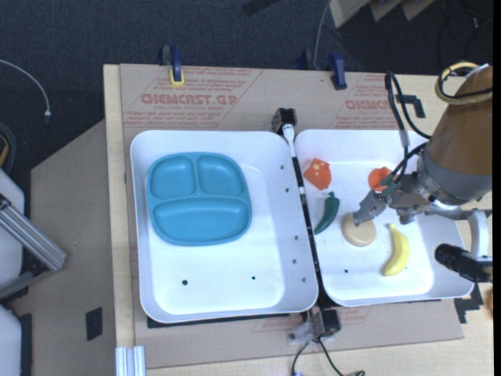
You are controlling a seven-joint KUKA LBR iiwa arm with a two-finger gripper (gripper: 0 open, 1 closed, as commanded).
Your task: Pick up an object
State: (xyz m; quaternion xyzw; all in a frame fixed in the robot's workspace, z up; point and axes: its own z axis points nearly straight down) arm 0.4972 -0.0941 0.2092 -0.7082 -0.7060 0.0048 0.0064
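Note:
My gripper (369,210) hangs low over the right bin (344,284), its fingers just above a round beige disc-shaped object (360,234). A yellow banana (397,253) lies right of the disc. A green pepper (326,212) lies to the left of the gripper, near the bin's left wall. An orange-red item (317,174) sits at the bin's back left, and another orange-red object (379,178) shows partly behind the gripper. Nothing is seen between the fingers.
The left bin (219,288) holds a blue divided plate (200,198) in its back left part. The grey and orange arm (462,147) covers the right bin's right side, with cables trailing above it. A black divider strip (301,202) runs between the bins.

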